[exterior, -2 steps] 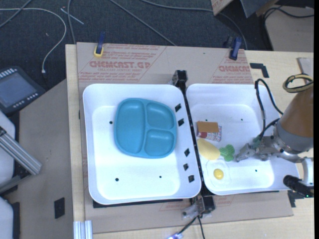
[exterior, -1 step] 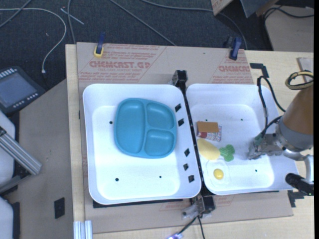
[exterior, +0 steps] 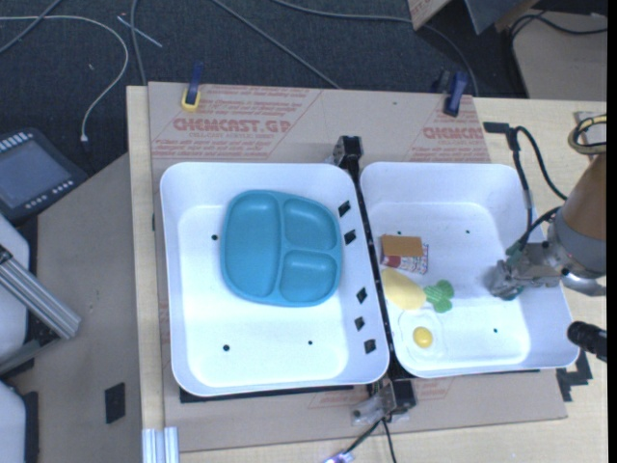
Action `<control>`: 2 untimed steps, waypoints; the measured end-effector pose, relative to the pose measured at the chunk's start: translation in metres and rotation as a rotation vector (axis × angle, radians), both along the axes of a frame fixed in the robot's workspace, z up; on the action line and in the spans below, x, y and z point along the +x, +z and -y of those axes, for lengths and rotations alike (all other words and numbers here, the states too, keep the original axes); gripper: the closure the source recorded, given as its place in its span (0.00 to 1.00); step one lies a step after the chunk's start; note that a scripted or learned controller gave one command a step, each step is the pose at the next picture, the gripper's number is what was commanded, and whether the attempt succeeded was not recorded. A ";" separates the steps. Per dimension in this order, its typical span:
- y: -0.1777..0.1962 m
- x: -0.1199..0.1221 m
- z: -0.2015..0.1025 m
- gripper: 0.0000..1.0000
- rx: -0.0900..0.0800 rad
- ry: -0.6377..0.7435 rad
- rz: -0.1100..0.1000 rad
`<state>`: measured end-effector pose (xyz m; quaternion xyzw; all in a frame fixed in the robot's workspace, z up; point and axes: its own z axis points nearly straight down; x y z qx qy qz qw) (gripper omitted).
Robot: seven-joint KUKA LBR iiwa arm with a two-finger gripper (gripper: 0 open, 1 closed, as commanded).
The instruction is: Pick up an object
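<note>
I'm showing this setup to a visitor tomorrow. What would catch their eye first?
Likely the big blue divided plate lying flat in the left bin. Next, the small bright cluster by the right bin's left wall: a brown block, yellow piece, green piece and fried egg toy. The gripper sits at that bin's right side.

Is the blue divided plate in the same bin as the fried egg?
No: the blue divided plate lies in the left bin, the fried egg in the right bin.

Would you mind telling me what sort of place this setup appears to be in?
Probably a robotics lab: a robot arm reaches over two white bins clamped to a bench, loose cables trail across the floor, and toy food serves as grasping objects.
</note>
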<state>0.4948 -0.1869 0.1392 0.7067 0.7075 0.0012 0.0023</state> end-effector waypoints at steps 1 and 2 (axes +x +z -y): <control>0.060 -0.006 -0.004 1.00 0.000 0.000 0.001; 0.110 -0.005 -0.003 1.00 -0.001 0.000 0.001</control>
